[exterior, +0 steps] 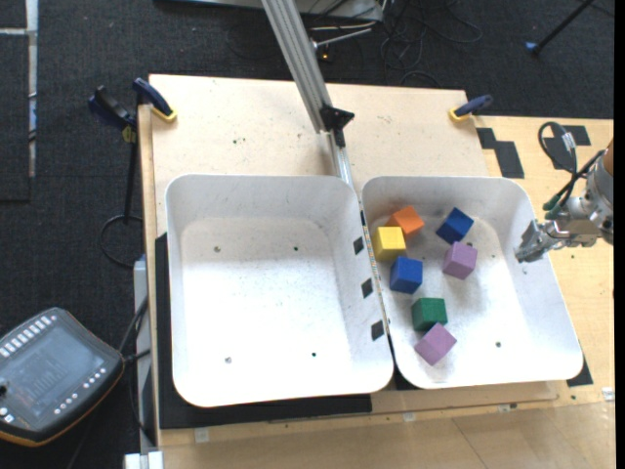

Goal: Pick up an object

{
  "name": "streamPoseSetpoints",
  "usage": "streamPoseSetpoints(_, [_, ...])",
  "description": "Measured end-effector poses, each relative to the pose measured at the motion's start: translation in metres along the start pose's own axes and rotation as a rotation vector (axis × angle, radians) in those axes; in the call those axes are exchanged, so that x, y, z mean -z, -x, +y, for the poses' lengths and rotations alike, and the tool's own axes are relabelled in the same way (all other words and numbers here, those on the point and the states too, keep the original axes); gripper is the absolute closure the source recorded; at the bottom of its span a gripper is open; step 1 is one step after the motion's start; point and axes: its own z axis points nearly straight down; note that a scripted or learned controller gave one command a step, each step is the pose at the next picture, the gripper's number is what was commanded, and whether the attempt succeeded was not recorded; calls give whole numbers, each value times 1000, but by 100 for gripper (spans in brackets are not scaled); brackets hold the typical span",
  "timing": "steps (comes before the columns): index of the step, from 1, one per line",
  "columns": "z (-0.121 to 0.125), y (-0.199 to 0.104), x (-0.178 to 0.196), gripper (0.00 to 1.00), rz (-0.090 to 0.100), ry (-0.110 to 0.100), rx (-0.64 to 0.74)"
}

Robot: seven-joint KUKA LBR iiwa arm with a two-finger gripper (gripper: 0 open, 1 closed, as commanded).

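Beside orange block [408, 221], yellow block [390, 241].

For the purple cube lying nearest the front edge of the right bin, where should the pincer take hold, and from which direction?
Probably straight down from above, closing on two opposite side faces of the small purple cube. It sits rotated in the shallow white right bin, so the pincer should turn to match. The small green cube crowds its far side; the other pair of faces looks freer.
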Motion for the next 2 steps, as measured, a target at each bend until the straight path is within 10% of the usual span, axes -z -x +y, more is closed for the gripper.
streamPoseSetpoints(2, [36, -102, 13, 100, 4, -4, 4])
